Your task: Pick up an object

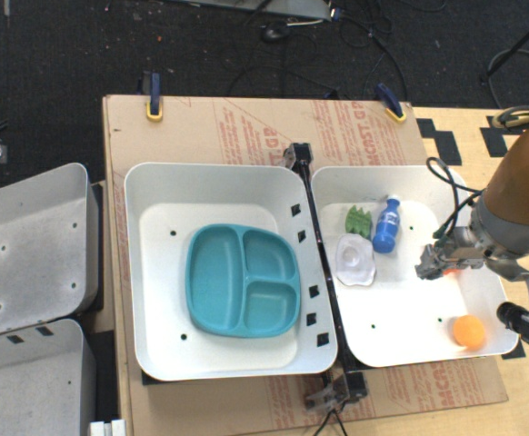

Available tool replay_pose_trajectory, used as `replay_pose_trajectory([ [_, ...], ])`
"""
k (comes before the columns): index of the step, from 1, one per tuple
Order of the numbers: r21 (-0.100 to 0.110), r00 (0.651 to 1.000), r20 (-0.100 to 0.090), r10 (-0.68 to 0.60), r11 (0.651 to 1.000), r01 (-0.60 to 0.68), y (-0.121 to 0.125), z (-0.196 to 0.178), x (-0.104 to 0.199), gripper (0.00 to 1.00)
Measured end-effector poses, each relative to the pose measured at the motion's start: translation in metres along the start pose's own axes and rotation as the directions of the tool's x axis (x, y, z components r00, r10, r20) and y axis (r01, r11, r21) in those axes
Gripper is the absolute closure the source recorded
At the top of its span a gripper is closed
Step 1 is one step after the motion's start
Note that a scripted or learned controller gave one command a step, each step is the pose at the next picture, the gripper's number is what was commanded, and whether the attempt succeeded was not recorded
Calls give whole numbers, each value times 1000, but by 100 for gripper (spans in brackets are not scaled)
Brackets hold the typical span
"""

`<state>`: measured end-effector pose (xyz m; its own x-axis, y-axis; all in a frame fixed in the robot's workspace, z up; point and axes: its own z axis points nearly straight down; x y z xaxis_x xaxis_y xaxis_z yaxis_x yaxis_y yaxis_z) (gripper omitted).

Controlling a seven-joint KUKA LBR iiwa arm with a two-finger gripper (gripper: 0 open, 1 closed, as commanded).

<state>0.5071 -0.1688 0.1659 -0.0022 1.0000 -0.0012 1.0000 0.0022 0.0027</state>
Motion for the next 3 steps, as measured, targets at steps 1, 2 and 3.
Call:
replay_pose_trajectory([
  [1, -1, 1000, 1, -1, 1000, 1, 6, -46, 7, 100],
  [2, -3, 1000, 1, -2, 1000, 2, 14, -107, 8, 100],
  [3, 3, 1000, -2, -5, 1000, 5, 8, -111, 61, 100],
])
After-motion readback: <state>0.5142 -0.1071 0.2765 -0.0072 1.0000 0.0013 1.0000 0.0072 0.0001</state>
